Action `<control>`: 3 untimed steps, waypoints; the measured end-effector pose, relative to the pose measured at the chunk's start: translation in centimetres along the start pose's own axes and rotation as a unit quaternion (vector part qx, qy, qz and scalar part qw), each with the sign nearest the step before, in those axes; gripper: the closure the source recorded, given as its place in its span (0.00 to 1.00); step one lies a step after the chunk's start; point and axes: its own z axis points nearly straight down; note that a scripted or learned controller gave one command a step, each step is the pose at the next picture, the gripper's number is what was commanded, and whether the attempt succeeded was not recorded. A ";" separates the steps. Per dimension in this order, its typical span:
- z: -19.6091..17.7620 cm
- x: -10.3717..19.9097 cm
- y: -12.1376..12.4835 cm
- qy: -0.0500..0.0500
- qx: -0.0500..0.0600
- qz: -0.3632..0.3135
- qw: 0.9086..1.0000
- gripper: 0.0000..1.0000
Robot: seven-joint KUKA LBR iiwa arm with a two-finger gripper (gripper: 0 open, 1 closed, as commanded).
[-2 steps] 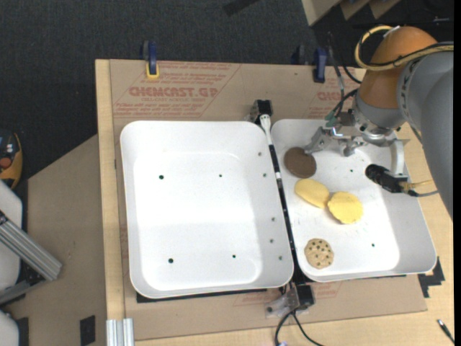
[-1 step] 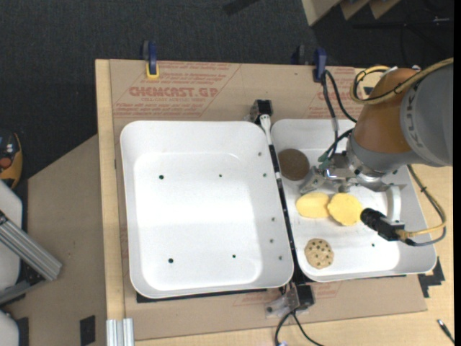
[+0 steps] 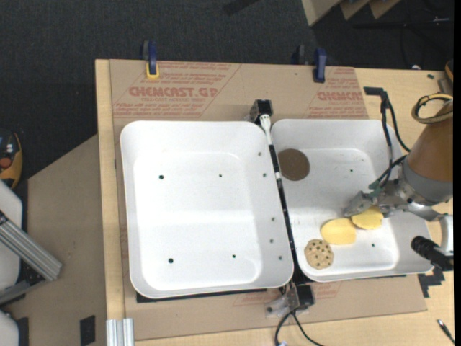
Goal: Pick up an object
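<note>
The grey arm with its orange band (image 3: 432, 153) reaches in from the right and comes down into the right-hand shallow white bin (image 3: 338, 139). Its two-finger gripper (image 3: 364, 209) sits low over the bin floor, right at a small pale yellow flat piece (image 3: 369, 220). The metal fingertips appear to touch or overlap that piece's upper edge, but whether they are apart, together, or clamped on it cannot be told from this slanted overhead angle (the wrist body hides much of the mechanism).

Just to the left of that piece, touching or nearly touching it, lies a larger pale yellow oval object (image 3: 338, 231). Below and a little left of the oval, near the bin's front wall, rests a round tan cookie with dark chips (image 3: 318, 253). Farther back, close to the divider between the two bins, lies a flat brown disc (image 3: 293, 164), well apart from the other three things.

The left-hand shallow white bin (image 3: 144, 193) shows a few small dark dots on its floor. Both bins rest on a brown cardboard-covered board (image 3: 180, 92) printed with red lettering, held at the far edge by a blue and yellow clamp (image 3: 150, 58) and a second blue clamp (image 3: 320, 64).
</note>
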 end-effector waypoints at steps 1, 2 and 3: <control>-1.0 0.6 0.4 0.000 -0.003 -0.004 1.000 1.00; -2.0 7.9 -0.6 0.002 -0.001 -0.007 1.000 1.00; -10.6 14.6 4.4 0.001 -0.009 -0.010 1.000 1.00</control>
